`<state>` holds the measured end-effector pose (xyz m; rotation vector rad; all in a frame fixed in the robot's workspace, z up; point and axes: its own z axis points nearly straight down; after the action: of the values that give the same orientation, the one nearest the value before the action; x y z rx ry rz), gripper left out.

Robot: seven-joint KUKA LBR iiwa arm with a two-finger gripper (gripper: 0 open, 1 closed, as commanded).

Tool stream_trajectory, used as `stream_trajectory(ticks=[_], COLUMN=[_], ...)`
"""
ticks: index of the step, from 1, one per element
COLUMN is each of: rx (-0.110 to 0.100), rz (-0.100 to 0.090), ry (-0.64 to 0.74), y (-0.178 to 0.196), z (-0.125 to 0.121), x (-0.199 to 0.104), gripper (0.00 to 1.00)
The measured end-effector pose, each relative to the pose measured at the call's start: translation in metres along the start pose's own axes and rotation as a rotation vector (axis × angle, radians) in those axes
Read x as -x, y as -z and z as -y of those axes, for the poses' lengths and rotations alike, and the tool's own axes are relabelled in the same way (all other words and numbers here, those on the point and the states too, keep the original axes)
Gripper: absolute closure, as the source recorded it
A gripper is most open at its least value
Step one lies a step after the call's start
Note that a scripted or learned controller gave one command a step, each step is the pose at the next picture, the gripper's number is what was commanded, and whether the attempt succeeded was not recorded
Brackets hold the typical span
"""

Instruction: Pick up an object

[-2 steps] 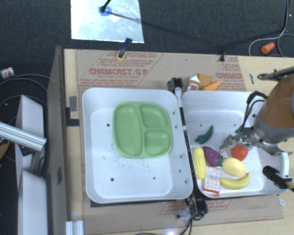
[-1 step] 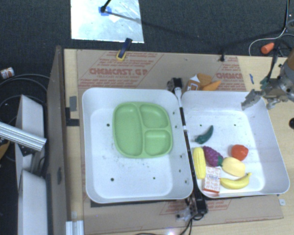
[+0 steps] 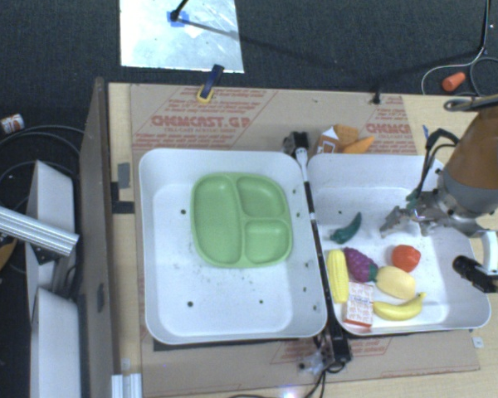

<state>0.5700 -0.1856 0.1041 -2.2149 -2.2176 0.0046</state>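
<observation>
The right bin holds several toy foods. A red tomato lies near the middle, with a yellow lemon and a banana in front of it. Purple grapes, a corn cob, a dark green pepper and a red-and-white packet lie toward the bin's left side. My gripper hangs over the right bin, just behind the tomato. It is open, with its grey fingers spread and nothing between them.
The left bin holds a green divided plate. An orange item lies on the cardboard behind the right bin. The arm's body covers the bin's far right corner.
</observation>
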Motion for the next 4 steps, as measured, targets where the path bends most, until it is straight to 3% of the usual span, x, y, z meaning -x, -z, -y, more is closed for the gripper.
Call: stream_trajectory(ticks=[1, 2, 3, 4], rx=[0.004, 0.011, 0.018, 0.01], rz=[0.002, 0.005, 0.008, 0.004], ry=[-0.001, 0.0, 0.002, 0.002], y=[-0.018, -0.005, 0.088, 0.082], z=[0.036, 0.032, 0.017, 0.019], x=[-0.001, -0.001, 0.023, 0.021], gripper=[0.0, 1.0, 1.0, 0.0])
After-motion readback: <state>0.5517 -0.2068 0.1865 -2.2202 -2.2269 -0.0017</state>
